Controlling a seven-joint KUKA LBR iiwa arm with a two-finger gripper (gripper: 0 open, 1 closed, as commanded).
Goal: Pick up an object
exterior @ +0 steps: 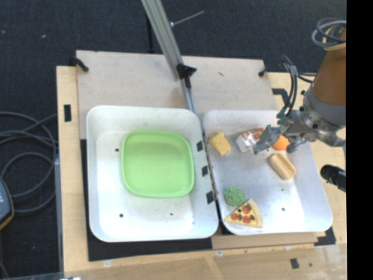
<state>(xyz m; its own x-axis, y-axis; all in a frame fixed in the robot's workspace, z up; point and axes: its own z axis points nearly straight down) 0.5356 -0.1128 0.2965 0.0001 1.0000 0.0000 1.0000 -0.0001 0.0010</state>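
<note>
Tabletop: pale board carrying two shallow white bins side by side, dark floor around it
Left bin: holds a square light-green plate lying flat near its middle
Right bin: holds the loose toy foods and the working end of the arm
Arm: grey with an orange band, entering from the right edge and reaching over the upper right part of the right bin
Hand: low over the upper middle of the right bin, pointing left; whether its parts are spread or pressed together cannot be told
Red-and-white packet: just left of the hand, touching or nearly touching it; a grasp cannot be confirmed
Orange piece: small, right beside the hand, partly hidden by it
Yellow cheese wedge: near the bin's left wall, left of the packet
Bread roll: tan, lying below the hand, apart from it
Broccoli floret: green, lower left part of the bin
Pizza slice: just below the broccoli, at the front wall
Metal rail: slanted grey bar rising from between the bins toward the top edge
</note>
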